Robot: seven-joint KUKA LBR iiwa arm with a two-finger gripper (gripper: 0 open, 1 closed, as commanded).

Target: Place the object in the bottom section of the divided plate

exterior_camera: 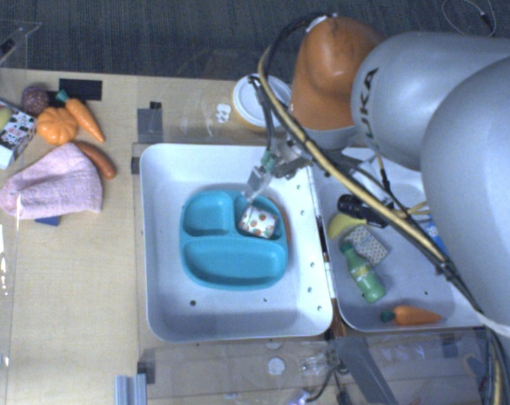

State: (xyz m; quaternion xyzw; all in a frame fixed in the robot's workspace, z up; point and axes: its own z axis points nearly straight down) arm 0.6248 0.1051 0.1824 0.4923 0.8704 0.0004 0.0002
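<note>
A blue divided plate (206, 270) lies in the left white bin (166, 310). A small white object with red and green dots (259, 221) rests in the plate's upper right section. My gripper (257, 186) hangs just above and behind that object, its thin fingers pointing down toward it. The plate's large bottom section (234, 264) and upper left section (206, 215) hold nothing. Whether the fingers touch the dotted object is not clear.
The right bin (356, 315) holds a green bottle (363, 272), a yellow piece (344, 224), a patterned block (369, 243) and an orange carrot (414, 315). On the bench at left lie a pink cloth (52, 184), toy vegetables (69, 123) and a small box (10, 133).
</note>
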